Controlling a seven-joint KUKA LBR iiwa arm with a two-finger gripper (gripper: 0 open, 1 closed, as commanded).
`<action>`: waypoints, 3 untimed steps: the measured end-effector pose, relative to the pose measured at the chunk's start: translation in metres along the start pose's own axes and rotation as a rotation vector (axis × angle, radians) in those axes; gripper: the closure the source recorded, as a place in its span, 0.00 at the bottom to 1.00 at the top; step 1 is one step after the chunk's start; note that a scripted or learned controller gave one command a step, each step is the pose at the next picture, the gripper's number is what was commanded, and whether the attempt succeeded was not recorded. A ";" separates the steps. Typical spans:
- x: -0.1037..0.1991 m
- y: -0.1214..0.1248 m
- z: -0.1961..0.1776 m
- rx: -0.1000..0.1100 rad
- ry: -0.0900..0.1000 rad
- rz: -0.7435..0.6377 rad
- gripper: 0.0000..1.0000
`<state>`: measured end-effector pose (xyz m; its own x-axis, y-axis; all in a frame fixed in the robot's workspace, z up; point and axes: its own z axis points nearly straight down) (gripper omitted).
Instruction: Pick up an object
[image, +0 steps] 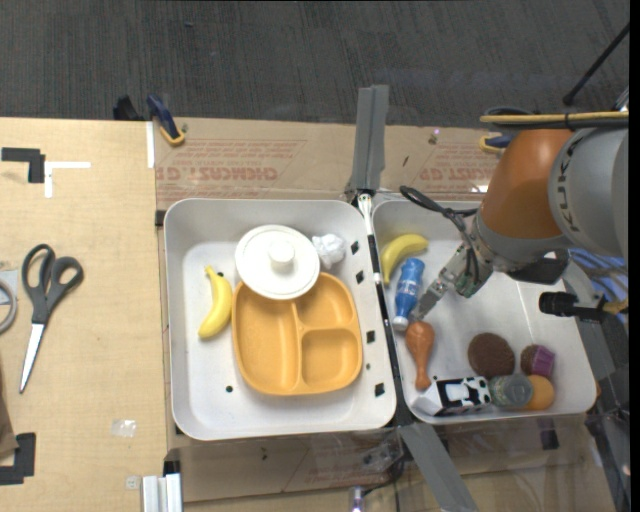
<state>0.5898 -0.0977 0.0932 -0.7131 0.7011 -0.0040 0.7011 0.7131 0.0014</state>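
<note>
My gripper (436, 296) hangs low in the right bin (575, 330), just right of a blue bottle (407, 284) that lies near the bin's left wall. It sits beside the bottle, and nothing shows held in it. A yellow banana (401, 248) lies behind the bottle. A brown toy drumstick (421, 347) lies just below the gripper's tip. The grey arm with its orange band (530, 185) comes in from the upper right.
The right bin's front holds a brown disc (491, 353), a purple piece (539, 358), an orange ball (543, 393), a grey can (513, 390) and a black-and-white item (459, 394). The left bin (185, 340) holds an orange divided tray (297, 345), a white lid (277, 262) and a banana (215, 304). Scissors (44, 292) lie far left.
</note>
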 end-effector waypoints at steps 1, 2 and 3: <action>-0.034 0.031 0.000 0.004 0.000 0.145 0.00; -0.062 0.024 0.001 0.007 0.004 0.360 0.00; -0.051 0.036 0.003 0.032 0.015 0.537 0.00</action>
<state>0.6512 -0.1074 0.0903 -0.2537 0.9673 0.0028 0.9668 0.2536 -0.0311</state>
